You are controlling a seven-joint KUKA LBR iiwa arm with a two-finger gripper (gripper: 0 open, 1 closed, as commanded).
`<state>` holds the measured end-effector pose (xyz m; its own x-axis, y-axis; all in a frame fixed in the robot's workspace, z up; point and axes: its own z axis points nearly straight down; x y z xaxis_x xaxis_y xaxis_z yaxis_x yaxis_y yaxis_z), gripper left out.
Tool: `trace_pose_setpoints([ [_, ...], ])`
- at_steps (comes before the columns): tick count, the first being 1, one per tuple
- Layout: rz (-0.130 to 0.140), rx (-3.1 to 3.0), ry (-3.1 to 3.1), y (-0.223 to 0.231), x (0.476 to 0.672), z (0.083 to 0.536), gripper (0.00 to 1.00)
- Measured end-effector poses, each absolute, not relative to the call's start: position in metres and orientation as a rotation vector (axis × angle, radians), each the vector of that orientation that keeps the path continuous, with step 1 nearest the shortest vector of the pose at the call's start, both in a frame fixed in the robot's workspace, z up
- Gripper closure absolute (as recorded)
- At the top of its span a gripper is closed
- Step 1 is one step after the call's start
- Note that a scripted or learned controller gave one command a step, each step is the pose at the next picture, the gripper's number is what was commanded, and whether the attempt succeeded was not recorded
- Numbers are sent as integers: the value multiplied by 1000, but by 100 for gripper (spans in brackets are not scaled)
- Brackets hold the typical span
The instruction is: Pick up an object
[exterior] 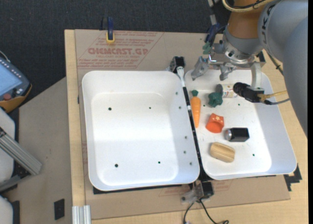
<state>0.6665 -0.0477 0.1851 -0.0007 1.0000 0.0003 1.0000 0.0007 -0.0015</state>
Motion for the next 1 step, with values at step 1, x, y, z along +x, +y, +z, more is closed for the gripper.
trace_pose_setpoints([
  [1,1,-2220,-2221,-48,666,185,0],
])
